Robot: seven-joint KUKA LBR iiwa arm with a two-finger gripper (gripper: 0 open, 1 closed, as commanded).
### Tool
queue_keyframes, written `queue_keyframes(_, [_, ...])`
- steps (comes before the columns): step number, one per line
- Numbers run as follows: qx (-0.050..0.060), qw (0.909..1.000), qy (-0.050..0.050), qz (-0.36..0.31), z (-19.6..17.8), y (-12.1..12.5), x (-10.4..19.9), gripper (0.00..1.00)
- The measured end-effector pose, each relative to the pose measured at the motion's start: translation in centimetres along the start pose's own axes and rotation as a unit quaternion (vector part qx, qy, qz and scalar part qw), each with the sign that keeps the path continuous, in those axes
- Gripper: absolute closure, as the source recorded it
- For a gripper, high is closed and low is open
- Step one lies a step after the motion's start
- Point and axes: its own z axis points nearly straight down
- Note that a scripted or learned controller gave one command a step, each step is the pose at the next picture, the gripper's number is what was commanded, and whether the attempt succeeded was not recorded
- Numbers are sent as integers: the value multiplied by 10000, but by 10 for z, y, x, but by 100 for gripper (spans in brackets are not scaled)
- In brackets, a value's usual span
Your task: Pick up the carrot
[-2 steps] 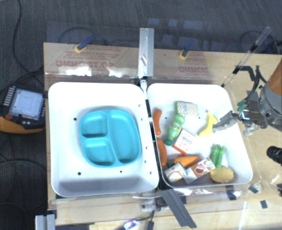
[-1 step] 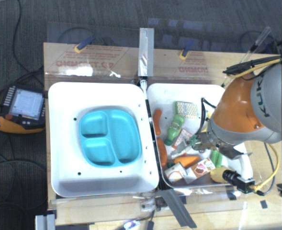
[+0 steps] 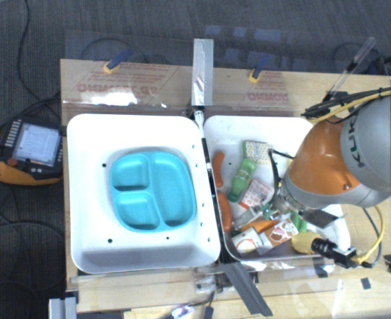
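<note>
Counting two carrots (image 3: 218, 168) (image 3: 224, 212), one tray (image 3: 153, 190).

Wood bench (image 3: 354, 88), 2 white bins: L (image 3: 89, 244), R (image 3: 275, 128)

— Where is the carrot?

— You'll find the carrot (image 3: 226, 212) in the right bin (image 3: 261, 123), hard against its left wall, in the near half.

— What does it look like?

— You see a short orange stick, plain and smooth, no green that you can make out. It lies flat, its length running roughly along the wall, far end to near end, leaning slightly right toward the near end.

— Is it free?

— Its upper side is open to you. Its near end runs in among the clutter there, and you cannot tell whether that end is covered.
</note>
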Motion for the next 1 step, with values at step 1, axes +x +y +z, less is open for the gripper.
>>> queue_keyframes(1, [28,9839,26,-1787,-215,-7,-21,0])
